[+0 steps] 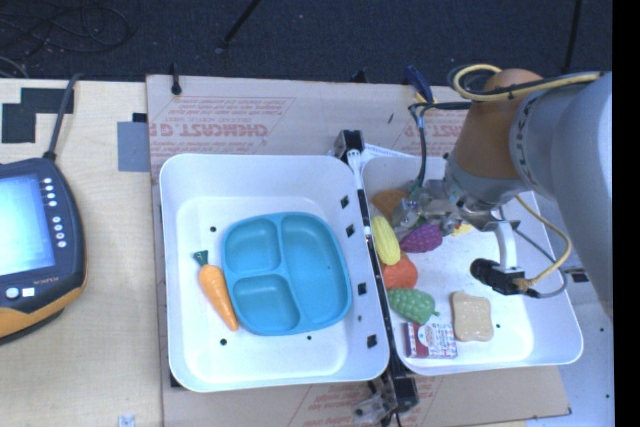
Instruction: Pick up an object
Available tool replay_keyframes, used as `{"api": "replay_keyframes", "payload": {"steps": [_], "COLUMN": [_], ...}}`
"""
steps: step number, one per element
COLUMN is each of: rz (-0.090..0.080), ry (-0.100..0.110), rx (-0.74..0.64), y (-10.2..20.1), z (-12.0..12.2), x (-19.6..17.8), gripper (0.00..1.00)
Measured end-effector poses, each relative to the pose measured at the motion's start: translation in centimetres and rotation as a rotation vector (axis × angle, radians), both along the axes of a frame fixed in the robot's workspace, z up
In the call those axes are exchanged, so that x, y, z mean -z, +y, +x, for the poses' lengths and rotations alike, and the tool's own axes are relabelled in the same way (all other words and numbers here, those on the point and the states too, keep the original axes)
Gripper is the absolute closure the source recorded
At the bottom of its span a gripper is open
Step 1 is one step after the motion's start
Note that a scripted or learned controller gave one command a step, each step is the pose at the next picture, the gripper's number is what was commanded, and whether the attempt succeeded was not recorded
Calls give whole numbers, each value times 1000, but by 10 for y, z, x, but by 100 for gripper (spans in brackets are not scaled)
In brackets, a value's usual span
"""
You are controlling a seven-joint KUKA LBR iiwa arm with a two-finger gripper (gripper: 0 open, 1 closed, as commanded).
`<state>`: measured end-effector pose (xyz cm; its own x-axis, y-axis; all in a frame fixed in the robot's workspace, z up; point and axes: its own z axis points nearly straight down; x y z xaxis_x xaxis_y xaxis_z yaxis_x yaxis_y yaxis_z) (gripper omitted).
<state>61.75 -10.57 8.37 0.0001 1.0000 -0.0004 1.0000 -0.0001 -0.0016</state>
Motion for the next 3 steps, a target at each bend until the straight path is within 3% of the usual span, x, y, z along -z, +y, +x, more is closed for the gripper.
{"api": "replay_keyframes", "payload": {"steps": [1,2,3], "rz": [1,1,1], "ry": [-1,2,5], "rx": [-4,-2,3], "y": [-6,15,-9], "z": [27,26,-33], "x": [-4,-4,-4], "gripper": [0,0,0]}}
